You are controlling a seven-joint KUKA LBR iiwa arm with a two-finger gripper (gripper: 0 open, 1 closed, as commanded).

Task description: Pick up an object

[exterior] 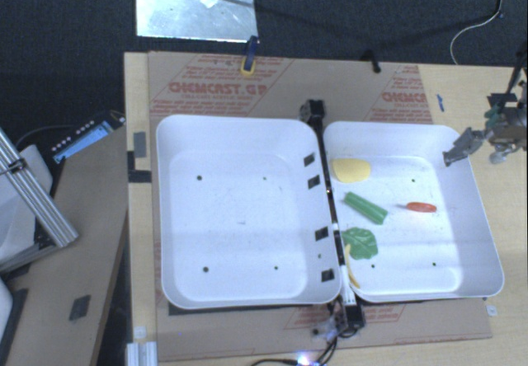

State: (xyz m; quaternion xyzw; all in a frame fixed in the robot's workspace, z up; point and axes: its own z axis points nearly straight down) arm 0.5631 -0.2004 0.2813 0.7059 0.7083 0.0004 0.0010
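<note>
Overhead, gripper (462, 146) at the right bin's (474, 216) far right rim, finger state impossible to tell, yellow piece (351, 169), green stick (365, 208), green lump (360, 242) and red piece (421, 208) leftward, left bin (239, 208) beyond, cardboard bench (280, 80), dark carpet (66, 26).

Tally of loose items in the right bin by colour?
Right bin:
Yellow: 2, a rounded piece and a thin strip by the divider
Green: 2, a stick-shaped piece and a leafy piece
Red: 1, a small oblong piece
Total: 5
</note>
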